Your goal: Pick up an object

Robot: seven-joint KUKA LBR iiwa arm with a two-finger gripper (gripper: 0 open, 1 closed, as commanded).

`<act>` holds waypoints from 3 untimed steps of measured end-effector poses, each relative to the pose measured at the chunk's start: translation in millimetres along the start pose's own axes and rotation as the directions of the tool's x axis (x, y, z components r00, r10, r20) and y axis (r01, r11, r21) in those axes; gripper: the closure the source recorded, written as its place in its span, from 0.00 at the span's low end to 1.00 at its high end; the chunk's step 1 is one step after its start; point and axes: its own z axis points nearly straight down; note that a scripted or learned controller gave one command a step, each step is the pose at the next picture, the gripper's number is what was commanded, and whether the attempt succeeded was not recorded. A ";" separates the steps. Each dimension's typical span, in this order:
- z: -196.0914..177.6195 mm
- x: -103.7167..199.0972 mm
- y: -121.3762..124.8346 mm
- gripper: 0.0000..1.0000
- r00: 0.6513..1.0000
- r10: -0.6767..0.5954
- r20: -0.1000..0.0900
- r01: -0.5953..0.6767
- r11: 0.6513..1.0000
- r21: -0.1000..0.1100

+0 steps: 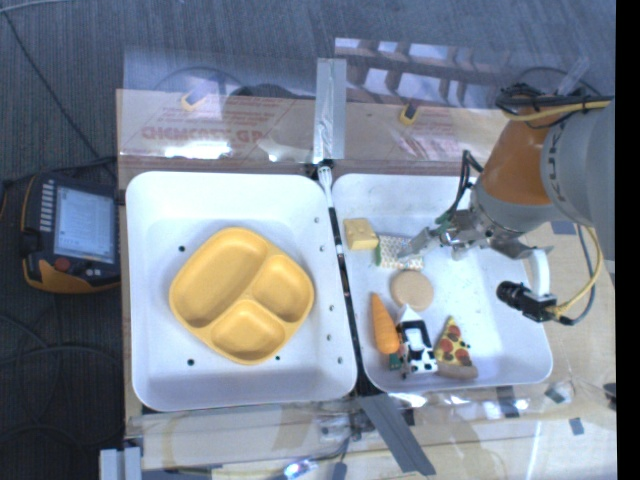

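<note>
Object to pick not settled; nearest candidates in right bin (520, 363): cheese block (361, 234), round cookie (411, 290), carrot (384, 324), pizza slice (456, 349). End effector (440, 236) low in same bin, just right of cheese block; we cannot tell its state. Risk we judge: toys crowded, so a grab may nudge neighbours or close on nothing. Small black-and-white toy (417, 347) hard to identify. Yellow tray (242, 293) in left bin.

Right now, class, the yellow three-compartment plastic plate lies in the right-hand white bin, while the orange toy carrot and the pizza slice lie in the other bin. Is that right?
Not quite. The camera view shows the yellow three-compartment plastic plate in the left-hand white bin. The orange toy carrot and the pizza slice do lie in the other bin.
</note>
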 end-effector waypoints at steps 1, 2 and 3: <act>-90.4 39.4 -30.6 0.00 0.998 -0.058 -0.009 0.059 0.998 0.022; -1.7 57.3 -106.8 0.00 0.998 0.062 -0.008 -0.062 0.998 0.025; -21.7 56.1 -97.7 0.00 0.996 -0.089 -0.012 0.090 0.996 0.024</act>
